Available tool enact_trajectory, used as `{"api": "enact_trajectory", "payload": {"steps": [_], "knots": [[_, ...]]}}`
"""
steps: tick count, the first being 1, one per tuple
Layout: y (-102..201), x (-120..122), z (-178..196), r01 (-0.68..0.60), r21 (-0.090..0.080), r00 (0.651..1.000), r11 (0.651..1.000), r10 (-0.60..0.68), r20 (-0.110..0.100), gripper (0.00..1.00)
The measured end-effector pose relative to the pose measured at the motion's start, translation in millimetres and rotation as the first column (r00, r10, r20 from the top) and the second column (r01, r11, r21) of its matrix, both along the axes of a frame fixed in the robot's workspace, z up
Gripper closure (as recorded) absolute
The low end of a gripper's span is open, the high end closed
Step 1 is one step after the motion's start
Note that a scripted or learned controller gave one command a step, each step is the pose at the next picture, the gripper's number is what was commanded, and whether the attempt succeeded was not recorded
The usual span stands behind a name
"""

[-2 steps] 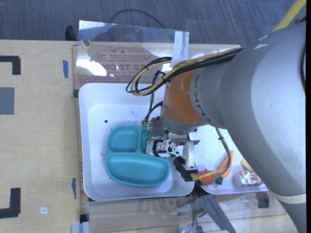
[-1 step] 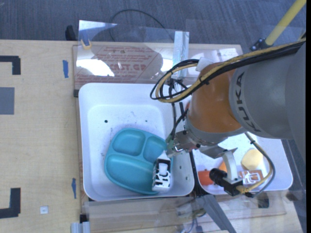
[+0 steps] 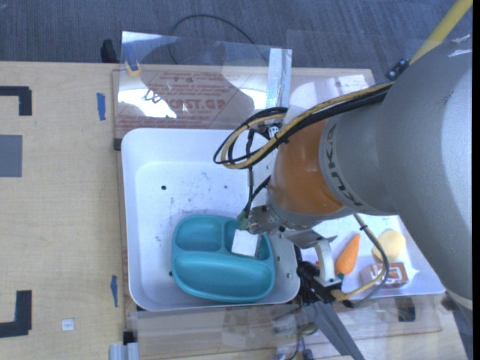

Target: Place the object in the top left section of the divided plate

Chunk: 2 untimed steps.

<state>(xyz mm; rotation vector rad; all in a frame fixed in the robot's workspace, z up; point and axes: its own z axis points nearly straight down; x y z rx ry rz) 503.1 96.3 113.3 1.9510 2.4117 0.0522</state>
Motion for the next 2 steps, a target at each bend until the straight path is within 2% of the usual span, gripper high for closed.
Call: {"api": "enact_trajectory", "payload": {"steps": [1,2], "knots": [[66.2,-24.0,8.0,0.064,0.000,0.997,0.998,-0.064,-0.051,1.00],[103.1,-8.5,-11.7,-0.034,-0.019,0.999,0.999,0.034,-0.022,1.00]]}}
